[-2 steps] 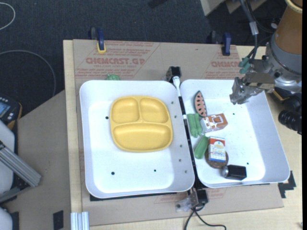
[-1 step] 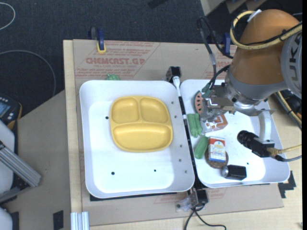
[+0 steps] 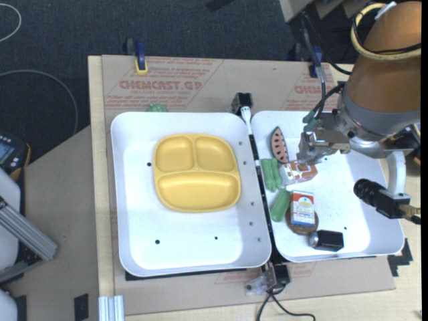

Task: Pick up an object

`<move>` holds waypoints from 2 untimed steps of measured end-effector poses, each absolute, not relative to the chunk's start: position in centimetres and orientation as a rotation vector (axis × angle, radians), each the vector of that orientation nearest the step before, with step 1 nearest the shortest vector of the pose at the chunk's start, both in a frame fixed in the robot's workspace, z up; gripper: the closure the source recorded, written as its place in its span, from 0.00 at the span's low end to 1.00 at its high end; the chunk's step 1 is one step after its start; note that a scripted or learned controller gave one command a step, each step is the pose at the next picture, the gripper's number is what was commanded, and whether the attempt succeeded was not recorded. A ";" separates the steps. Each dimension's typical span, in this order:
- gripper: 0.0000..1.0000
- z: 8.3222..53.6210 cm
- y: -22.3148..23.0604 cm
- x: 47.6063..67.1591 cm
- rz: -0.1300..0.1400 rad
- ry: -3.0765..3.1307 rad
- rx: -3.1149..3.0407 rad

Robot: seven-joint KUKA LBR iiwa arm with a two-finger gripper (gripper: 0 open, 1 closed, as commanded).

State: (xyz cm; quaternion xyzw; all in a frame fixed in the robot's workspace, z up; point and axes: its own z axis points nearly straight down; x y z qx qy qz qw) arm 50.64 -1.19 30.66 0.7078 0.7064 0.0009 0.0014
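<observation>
Gripper position: grey two-finger gripper (image 3: 309, 158) low over the upper middle of the right shallow white bin (image 3: 374, 236), arm entering over that bin's right rim
Gripper state: cannot tell, wrist body and cabling cover it from above
Likely target: small flat packet with red-orange and white print (image 3: 299, 173), touching or just under the gripper tip; contact unclear, nothing visibly held
Key relation: packet lies directly below the tip, slightly toward the bin's near edge; next move looks like a short straight descent, not a sideways shift
Packet axis: roughly across the bin, left rim to right rim, judged only from the exposed part
Neighbours: red slice-shaped toy with dark seeds (image 3: 279, 145) just toward the left rim, long axis running far edge to near edge; two green pod-shaped pieces (image 3: 270, 174) along the left rim
Near-edge group: brown round piece under a blue and orange carton (image 3: 303, 210), black block (image 3: 329, 240) at the near edge, well apart from the tip
Left bin: left shallow white bin (image 3: 134, 206) carries one yellow three-compartment plastic tray (image 3: 197, 173)
Counts: bins 2, trays 1, packets 1, red slices 1, green pods 2, cartons 1, black blocks 1
Risk: crowding by slice and pods near the left rim may nudge a finger
</observation>
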 end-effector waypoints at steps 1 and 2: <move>1.00 32.2 3.5 49.0 0.003 2.222 2.218; 1.00 35.1 0.9 48.0 0.003 2.218 2.221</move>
